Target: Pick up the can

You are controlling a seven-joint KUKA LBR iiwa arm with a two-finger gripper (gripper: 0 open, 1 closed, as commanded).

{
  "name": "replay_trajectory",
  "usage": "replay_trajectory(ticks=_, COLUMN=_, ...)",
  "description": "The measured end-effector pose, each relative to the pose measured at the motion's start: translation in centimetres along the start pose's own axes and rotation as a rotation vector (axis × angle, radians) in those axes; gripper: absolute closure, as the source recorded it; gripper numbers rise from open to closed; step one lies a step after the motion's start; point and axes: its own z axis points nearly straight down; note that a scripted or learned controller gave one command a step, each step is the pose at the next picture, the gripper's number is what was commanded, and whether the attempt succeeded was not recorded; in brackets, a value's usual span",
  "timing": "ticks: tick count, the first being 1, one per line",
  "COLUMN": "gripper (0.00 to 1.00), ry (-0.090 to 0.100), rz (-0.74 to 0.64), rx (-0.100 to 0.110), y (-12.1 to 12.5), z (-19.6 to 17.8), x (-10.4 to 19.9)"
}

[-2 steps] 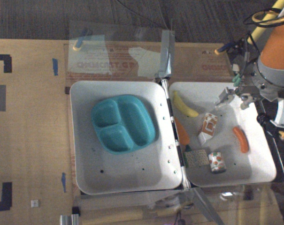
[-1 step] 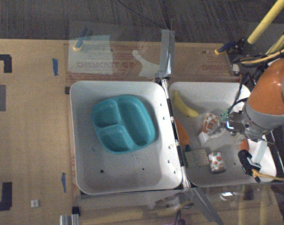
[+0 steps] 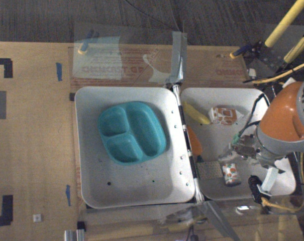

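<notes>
We see the can (image 3: 231,174) lying in the right bin (image 3: 287,182), near its front edge, just below the gripper (image 3: 235,150), and the gripper's tip is too blurry for us to tell how it is set. Farther back from the can lie a small white and orange carton (image 3: 223,115) and a yellow thing like a banana (image 3: 196,113), and an orange thing (image 3: 194,142) sits half hidden by the bin's left wall. In the left bin (image 3: 91,179) rests a teal plate (image 3: 132,132) with three parts.
</notes>
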Motion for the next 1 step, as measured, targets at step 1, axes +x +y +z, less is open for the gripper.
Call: replay_trajectory(ticks=1, gripper=0.0, ry=0.003, rz=-0.017, rx=-0.003, y=0.22, z=0.98, x=-4.65)
